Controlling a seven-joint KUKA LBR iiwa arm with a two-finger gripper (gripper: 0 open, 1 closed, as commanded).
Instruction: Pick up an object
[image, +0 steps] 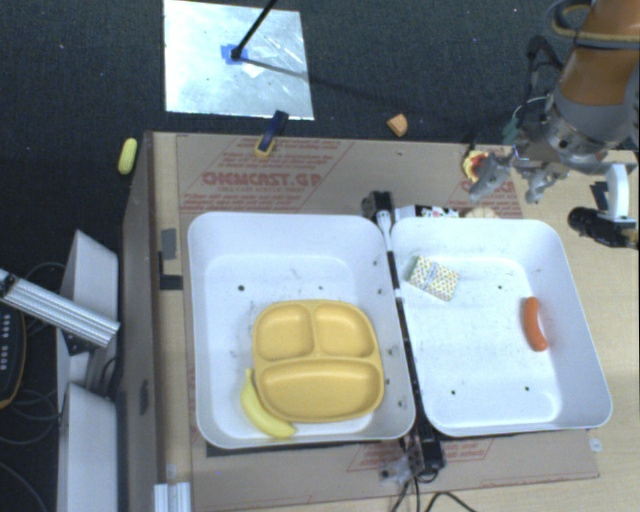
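Overhead, the grey arm with its orange band (600, 70) reaches in from the upper right, its gripper (512, 178) hanging beyond the far rim of the right-hand bin (560, 400), over the bare desk (300, 175). Two pale metal fingers (490, 180) splay downward and apart, so the jaws stand released, with clear space between them. Nothing sits between the fingers, and they close on nothing. Just beside the jaws, on their left, lies a small red-and-yellow object (472, 162) on the desk; whether a finger touches it cannot be told.

Below the jaws, inside the right-hand bin, a small patterned packet (434, 277) lies tilted near the far left corner, a little down and left of the fingertips. An orange sausage-shaped piece (534, 323) rests further down, near the bin's right wall, well apart from the jaws. Both lie untouched on the white floor of the bin.

Well to the lower left of the jaws, the left-hand bin (230, 250) holds a yellow divided tray (317, 360) with three compartments, and a yellow banana (260, 410) lies against the tray's near left edge.

Far left of the jaws, off the desk, a yellow item (127, 155) lies on the dark floor, and a small tan block (398, 124) sits on the floor up and to the left of the gripper.
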